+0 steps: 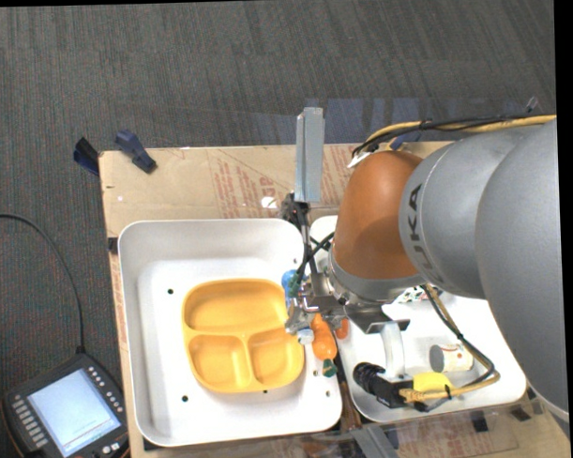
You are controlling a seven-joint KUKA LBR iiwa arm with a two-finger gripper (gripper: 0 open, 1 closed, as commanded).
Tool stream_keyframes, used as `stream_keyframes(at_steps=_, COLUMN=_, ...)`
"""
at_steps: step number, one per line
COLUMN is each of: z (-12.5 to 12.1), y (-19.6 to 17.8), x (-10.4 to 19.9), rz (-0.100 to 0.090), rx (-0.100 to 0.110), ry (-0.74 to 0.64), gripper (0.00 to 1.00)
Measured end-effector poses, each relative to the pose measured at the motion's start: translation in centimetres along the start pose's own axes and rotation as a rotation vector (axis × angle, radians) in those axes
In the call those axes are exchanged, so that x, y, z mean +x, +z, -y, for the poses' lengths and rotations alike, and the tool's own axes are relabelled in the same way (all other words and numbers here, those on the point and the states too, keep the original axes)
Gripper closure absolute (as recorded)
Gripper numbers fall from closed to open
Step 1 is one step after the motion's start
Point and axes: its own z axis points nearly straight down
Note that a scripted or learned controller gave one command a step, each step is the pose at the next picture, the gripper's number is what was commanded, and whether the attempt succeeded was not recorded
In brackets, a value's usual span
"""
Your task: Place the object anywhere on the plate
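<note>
A yellow plate [239,345] with three compartments lies in the left white bin [152,275]. My gripper [306,318] hangs at the plate's right edge, over the seam between the two bins, under the arm's orange band [380,220]. A small orange object [323,340] shows right below the gripper, just off the plate's right rim. The wrist hides how the object and the gripper meet. A small green-blue bit [290,280] sits at the gripper's upper left.
The right bin [498,385] holds a small white cylinder [452,358] and the arm's black and yellow cabling [414,390]. A metal post [310,157] stands behind the bins. A teach pendant [63,419] lies at the lower left, off the bench.
</note>
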Motion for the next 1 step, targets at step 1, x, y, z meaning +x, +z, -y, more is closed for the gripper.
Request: stream_keyframes(at_steps=1, z=-0.02, y=-0.02, x=-0.04, rz=0.0, rx=-0.001, ry=0.001, gripper=0.0)
